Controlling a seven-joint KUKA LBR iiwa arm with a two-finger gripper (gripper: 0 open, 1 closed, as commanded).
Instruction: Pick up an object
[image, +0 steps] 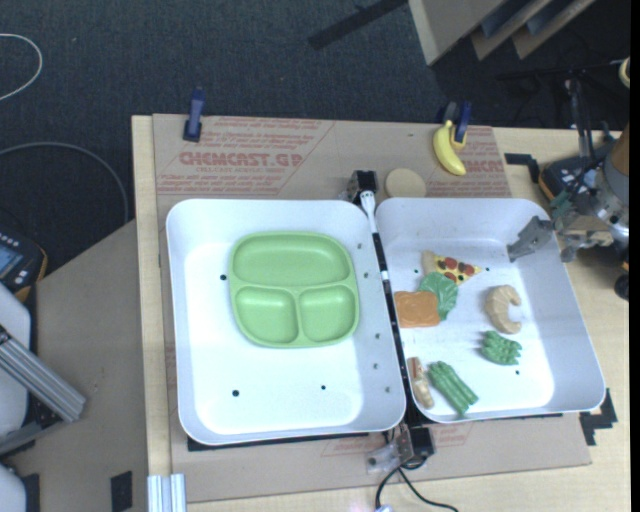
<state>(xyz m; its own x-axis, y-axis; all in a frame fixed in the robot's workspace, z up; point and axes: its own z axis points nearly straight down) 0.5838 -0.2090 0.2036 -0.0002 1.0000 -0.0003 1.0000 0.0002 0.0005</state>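
Observation:
The right bin (560, 330) holds several toy foods: a pizza slice (450, 267), a green leafy piece (439, 293), an orange toast square (417, 309), a beige croissant-like piece (503, 308), a green broccoli-like piece (500, 349), green beans (452, 387) and a small tan piece (419, 383). My gripper (546, 247) hangs over the bin's upper right rim, open, with nothing between its fingers. It is up and to the right of the croissant-like piece and apart from every toy.
The left bin (200, 380) carries a green divided plate (295, 288). Behind the bins, on the brown board, lie a yellow banana (449, 149) and a beige disc (405, 183). Blue clamps (193, 116) grip the board's far edge. Cables and equipment crowd the right side.

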